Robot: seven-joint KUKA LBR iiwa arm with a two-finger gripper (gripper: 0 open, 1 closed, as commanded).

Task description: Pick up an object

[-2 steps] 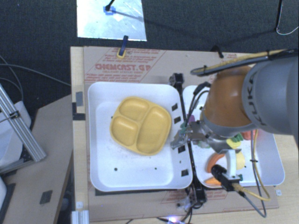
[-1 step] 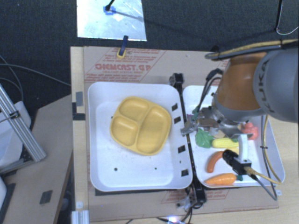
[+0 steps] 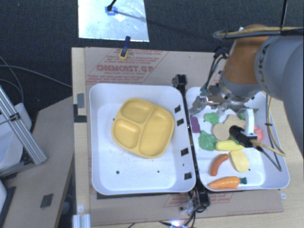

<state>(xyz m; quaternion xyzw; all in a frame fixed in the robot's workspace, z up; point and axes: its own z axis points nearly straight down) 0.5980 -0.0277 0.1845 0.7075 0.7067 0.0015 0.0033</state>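
Contents, left bin [image 3: 99, 127]: one yellow divided plate [image 3: 143, 127]. Contents, right bin [image 3: 278, 175]: carrot [image 3: 225, 182], sausage [image 3: 219, 164], corn cob [image 3: 229, 146], green leaf [image 3: 206, 140], purple piece [image 3: 194, 124]. The gripper [image 3: 203, 102] is over the right bin's far left part; whether it is wide or narrow cannot be told.

Bare floor rings the yellow tray [image 3: 142, 126] in the left bin [image 3: 109, 175]. The right bin [image 3: 268, 172] is crowded with corn [image 3: 229, 146], sausage [image 3: 218, 164] and carrot [image 3: 224, 182], the arm [image 3: 280, 65] overhanging its far half.
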